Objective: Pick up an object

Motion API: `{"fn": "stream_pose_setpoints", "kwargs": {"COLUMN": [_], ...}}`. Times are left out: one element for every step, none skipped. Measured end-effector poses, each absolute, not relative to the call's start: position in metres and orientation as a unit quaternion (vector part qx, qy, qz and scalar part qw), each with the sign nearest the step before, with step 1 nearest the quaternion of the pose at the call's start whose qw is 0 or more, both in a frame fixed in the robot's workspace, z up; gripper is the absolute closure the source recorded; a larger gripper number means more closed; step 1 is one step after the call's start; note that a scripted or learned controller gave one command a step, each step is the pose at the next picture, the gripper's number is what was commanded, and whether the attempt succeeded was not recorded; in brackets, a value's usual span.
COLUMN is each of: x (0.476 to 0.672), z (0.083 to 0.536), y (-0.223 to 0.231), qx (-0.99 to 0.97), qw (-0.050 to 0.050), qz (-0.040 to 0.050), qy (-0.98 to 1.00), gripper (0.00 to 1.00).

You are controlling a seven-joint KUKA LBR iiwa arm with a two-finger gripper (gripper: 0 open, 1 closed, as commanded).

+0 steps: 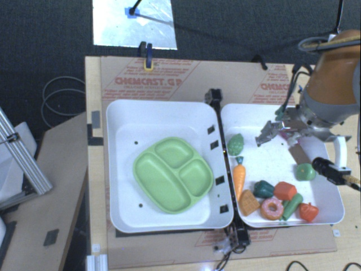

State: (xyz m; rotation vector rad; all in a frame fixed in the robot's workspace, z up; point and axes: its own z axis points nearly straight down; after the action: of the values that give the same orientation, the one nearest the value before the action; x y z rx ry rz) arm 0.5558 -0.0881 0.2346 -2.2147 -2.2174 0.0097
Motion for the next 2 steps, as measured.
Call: {"fn": "stream_pose_setpoints", "kwargs": {"x": [0.558,0.561], "z": [0.24,0.195], "y": [-0.088,-0.08], "qx": [-0.706,-0.706], "qw": [-0.001,0.001], "qz": [-0.0007,0.0006], "qy": [-0.708,-0.708], "gripper": [0.0,0.0]}}
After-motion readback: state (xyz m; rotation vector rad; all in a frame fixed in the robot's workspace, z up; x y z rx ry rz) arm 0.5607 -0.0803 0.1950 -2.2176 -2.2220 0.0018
